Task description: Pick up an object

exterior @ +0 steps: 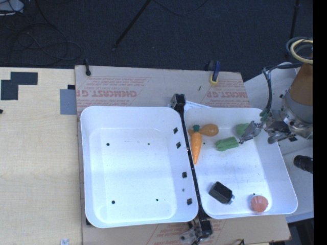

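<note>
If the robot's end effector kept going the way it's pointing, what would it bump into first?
The end effector points left across the right bin. It would probably meet the green toy first, just beside its tip, though its height above the bin is hard to judge.

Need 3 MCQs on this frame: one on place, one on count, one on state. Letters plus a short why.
1. Where does the carrot lie?
A. left bin, middle
B. right bin, by the divider
C. on the cardboard

2. How many things lie in the right bin?
A. two
B. nine
C. six

3. How does the black block stand to the gripper?
A. apart from it, near the front of the bin
B. lifted above the bin
C. pressed under it

Key: 1 B, the carrot rests along the bin's left wall. 2 C: carrot, orange piece, two green pieces, black block, pink ball. 3 A, the block lies on the bin floor while the gripper is at the far side by the green pieces.
</note>
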Controlling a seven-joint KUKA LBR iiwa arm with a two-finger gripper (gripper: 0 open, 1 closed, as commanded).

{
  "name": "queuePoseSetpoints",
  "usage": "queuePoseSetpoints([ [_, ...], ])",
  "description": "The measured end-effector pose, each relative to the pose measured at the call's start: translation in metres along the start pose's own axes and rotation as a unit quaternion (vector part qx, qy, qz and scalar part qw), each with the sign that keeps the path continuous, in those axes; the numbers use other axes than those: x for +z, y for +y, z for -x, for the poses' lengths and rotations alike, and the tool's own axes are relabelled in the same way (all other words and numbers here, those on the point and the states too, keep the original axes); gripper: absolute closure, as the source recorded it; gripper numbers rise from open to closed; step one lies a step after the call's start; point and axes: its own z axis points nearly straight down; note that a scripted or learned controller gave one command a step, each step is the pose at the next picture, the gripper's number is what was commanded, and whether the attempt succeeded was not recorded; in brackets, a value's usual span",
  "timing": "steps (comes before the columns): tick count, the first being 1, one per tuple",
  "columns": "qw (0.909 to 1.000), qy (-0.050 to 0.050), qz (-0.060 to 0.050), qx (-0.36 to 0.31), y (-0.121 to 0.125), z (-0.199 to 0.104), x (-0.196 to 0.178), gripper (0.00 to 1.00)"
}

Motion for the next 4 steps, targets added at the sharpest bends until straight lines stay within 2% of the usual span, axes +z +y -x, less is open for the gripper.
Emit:
queuePoseSetpoints([
  [1,1.0000,0.001,-0.004,0.000,-0.085,-0.052,-0.059,0.00],
  [2,0.9999,-0.002,0.010,-0.003,-0.012,-0.083,-0.246,0.00],
  [3,1.0000,-0.001,0.003,-0.002,0.046,-0.144,-0.310,0.00],
  [4,1.0000,0.000,0.000,-0.002,0.088,-0.207,-0.305,0.00],
])
